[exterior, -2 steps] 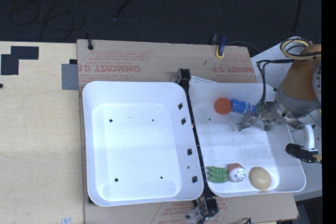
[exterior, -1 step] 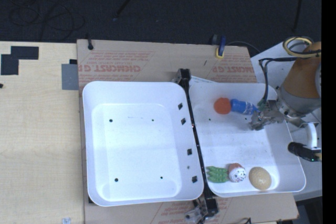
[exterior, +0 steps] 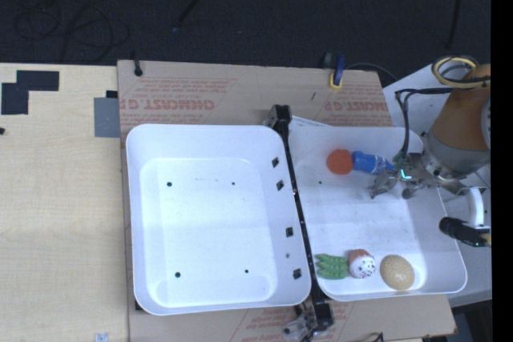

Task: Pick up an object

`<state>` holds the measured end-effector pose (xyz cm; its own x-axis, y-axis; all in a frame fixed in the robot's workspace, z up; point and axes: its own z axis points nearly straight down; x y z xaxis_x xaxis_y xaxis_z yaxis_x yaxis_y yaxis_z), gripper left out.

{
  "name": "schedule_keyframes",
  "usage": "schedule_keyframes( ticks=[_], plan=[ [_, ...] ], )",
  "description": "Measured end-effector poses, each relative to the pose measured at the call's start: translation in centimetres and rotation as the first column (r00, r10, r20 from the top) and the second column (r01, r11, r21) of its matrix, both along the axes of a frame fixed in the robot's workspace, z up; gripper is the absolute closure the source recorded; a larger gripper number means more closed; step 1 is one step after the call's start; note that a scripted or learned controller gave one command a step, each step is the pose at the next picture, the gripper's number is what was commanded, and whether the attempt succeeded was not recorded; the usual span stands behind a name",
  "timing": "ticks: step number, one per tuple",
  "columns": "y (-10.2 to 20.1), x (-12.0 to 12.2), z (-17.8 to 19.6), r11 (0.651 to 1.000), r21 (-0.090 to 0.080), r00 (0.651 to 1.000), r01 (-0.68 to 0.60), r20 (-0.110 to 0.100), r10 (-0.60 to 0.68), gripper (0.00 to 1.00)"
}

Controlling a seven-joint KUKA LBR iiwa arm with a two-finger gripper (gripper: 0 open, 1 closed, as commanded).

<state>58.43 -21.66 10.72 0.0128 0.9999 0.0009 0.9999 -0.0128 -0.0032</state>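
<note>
The right bin [exterior: 433, 252] holds an orange ball [exterior: 340, 162] with a blue object [exterior: 367, 162] touching its right side, both near the back. Along the front wall lie a green leafy toy [exterior: 330, 265], a white ball with red spots [exterior: 361, 263] and a tan egg-shaped object [exterior: 397, 271]. My gripper [exterior: 393, 190] hovers at the bin's right side, just right of and below the blue object. Its two fingers stand open, and nothing shows between them.
The left bin [exterior: 136, 172] sits beside the right one, with a black divider rail [exterior: 290, 196] between them. Both rest on a cardboard sheet [exterior: 240, 92]. The bare middle floor of the right bin lies between the two groups of objects.
</note>
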Motion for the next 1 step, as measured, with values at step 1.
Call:
schedule_keyframes(
  ticks=[1],
  plan=[
    [-0.11,-0.03,1.01,1.000,0.000,1.000,0.003,0.000,-0.003,1.00]
  ],
)
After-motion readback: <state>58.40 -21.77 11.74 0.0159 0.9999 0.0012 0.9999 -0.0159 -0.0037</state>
